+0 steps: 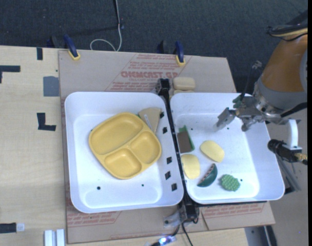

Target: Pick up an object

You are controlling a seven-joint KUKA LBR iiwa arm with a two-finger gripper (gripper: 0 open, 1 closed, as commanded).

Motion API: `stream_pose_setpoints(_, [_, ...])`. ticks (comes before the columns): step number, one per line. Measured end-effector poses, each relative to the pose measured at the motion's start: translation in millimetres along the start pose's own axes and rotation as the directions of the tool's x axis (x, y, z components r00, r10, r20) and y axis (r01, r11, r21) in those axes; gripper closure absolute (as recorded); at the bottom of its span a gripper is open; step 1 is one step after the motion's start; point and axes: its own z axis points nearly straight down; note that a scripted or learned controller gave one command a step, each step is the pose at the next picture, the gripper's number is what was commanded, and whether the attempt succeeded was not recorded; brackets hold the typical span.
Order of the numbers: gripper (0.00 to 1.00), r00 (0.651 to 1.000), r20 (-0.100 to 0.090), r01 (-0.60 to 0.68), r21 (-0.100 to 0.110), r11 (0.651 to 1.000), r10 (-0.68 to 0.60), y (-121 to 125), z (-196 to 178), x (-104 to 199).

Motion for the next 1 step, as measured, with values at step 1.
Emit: stream_pose_setpoints(1, [0.0,1.0,0.002,-0.001,-0.006,1.0,0.001,-30.2,129.2,8.9])
